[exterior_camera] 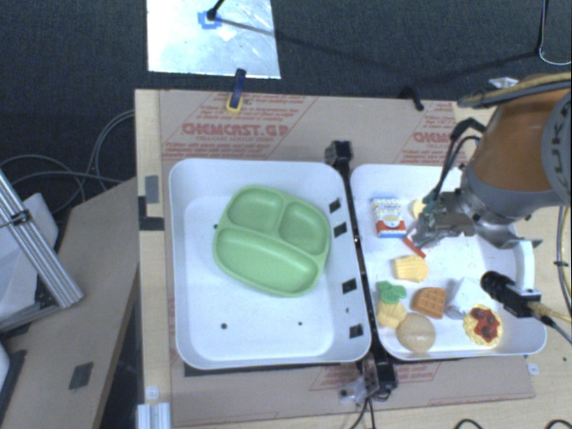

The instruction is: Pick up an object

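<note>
though low over the right bin [536, 338], the gripper [427, 229] is blurred; its state is unclear.

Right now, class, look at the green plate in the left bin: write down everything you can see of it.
The green plate is a pale green divided tray that looks like matte plastic, with rounded corners and three compartments: two smaller ones along its far side and one long one along its near side. Nothing lies in them. It rests flat on the floor of the left bin, turned at a slant to the bin's walls and touching none of them. The gripper is over the right bin, far from it.
</note>
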Robot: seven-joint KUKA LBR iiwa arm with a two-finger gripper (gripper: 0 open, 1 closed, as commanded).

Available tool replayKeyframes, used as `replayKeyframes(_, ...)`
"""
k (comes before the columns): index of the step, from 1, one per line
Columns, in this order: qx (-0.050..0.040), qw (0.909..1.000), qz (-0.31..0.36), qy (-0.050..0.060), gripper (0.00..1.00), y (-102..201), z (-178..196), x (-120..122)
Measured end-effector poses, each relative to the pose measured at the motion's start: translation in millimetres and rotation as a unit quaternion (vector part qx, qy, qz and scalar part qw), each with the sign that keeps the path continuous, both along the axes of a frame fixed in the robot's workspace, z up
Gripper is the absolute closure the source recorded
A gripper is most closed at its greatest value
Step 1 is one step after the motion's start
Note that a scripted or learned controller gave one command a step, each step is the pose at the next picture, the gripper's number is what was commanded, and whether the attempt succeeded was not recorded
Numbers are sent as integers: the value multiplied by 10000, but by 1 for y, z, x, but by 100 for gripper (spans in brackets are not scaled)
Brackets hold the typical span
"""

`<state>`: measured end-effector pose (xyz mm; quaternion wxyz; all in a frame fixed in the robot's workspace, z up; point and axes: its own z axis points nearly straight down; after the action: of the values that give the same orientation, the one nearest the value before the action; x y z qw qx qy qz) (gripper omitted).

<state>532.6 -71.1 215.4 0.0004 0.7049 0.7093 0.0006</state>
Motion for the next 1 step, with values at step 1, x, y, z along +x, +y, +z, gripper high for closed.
replayKeyframes(1,-2,10000,-4,-7,100,-3,16,4)
